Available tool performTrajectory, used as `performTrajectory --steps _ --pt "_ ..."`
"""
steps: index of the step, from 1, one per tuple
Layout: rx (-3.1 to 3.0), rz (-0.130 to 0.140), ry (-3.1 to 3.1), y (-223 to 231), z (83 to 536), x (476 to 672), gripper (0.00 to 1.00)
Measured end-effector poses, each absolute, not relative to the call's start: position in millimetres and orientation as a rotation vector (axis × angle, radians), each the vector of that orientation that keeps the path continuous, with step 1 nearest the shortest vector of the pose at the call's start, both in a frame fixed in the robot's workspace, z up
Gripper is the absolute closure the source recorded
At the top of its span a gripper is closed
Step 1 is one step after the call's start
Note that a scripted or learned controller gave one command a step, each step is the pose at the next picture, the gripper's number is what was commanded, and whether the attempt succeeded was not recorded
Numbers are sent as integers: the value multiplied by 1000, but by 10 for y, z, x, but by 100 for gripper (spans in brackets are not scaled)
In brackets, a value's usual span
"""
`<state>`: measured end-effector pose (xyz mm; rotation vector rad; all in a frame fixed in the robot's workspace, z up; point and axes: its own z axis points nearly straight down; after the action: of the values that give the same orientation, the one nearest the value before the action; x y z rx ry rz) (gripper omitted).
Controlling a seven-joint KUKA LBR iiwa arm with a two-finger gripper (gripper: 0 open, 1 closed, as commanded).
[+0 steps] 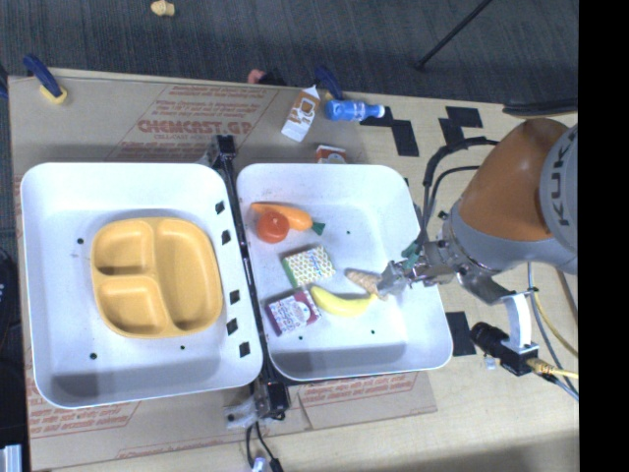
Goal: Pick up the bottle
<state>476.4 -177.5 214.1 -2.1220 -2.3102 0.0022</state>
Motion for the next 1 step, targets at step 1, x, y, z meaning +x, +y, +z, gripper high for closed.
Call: performTrajectory --steps 1 --pt "-2174 2 -2266 -2112 2193 4764 100"
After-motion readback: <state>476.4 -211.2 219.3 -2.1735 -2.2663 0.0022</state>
